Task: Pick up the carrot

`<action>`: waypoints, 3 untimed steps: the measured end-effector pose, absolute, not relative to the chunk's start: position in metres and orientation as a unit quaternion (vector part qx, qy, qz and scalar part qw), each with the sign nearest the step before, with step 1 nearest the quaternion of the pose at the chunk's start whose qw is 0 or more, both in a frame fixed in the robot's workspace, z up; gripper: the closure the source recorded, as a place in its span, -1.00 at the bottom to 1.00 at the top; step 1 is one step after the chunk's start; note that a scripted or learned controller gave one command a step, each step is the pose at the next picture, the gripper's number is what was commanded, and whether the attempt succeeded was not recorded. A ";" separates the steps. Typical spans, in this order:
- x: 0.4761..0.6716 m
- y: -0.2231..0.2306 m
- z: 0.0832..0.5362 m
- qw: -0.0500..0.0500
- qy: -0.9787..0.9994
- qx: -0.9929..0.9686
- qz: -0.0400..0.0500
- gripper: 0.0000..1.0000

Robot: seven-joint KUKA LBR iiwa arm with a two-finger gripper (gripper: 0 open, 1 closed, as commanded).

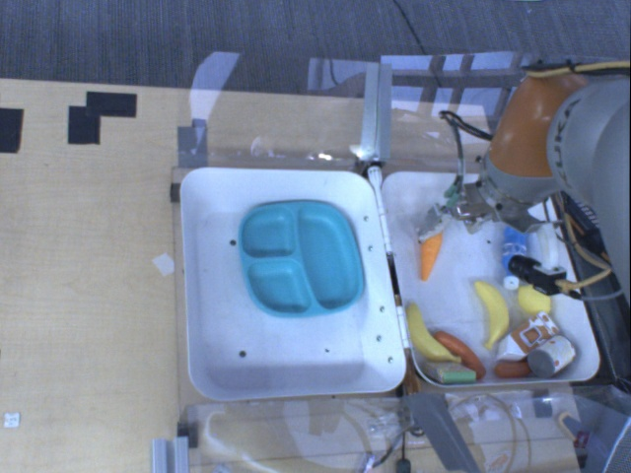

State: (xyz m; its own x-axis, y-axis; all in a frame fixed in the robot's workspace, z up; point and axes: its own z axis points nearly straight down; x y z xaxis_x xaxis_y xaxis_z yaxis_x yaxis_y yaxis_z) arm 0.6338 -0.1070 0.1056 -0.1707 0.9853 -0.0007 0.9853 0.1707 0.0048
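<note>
The orange carrot (431, 257) is in the right bin (399, 200), near its left wall, with its thick end pointing up the view. My gripper (433, 230) comes in from the right, below the orange-banded wrist (527, 126). Its grey fingers are closed on the carrot's thick end, and the tapered tip hangs out below them toward the bin floor. I cannot tell whether the carrot is lifted off the floor.
The right bin also holds two bananas (427, 335) (493, 312), a yellow fruit (535, 300), a red sausage (461, 351), a green piece (455, 373), a blue bottle (517, 247) and a grey-topped cup (545, 355). A blue divided plate (299, 257) lies in the left bin (212, 294).
</note>
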 end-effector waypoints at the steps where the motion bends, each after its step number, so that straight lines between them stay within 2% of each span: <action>1: 0.628 -0.102 0.089 0.005 0.848 0.530 0.003 -1.00; 2: 0.631 -0.100 0.102 0.007 0.848 0.530 0.006 1.00; 3: 0.667 -0.070 0.183 -0.003 0.708 0.706 -0.002 1.00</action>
